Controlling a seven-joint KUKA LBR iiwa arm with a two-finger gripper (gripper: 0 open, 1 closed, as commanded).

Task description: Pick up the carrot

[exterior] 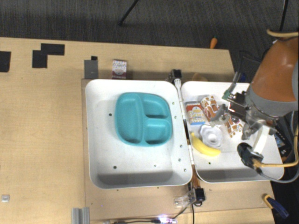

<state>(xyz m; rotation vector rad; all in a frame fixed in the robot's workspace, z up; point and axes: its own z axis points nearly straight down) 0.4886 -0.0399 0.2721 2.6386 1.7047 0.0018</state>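
Overhead, reaching in from the right over the right bin point(233, 177): grey arm point(275, 78), with the gripper point(236, 104) hanging above that bin's far right part. Cannot tell whether open or shut; too dark and cluttered at the tip. Cannot make out the carrot with any certainty among the things below.

Crowded toward the right bin's left edge: a red, white and blue packet point(195, 113), and just beside it patterned brown-and-white snack packets point(210, 105) close by the gripper. Nearer the front, a small white cup point(211, 135) touching a banana point(205, 147). Draped over the bin's near right corner, a black hose point(247, 154) from the arm.

Lying in the middle of the left bin point(100, 171), well apart from all this, a teal divided plate point(142, 118). Beyond the bench's point(42, 139) far edge, a small orange thing point(213, 42), too small to identify.
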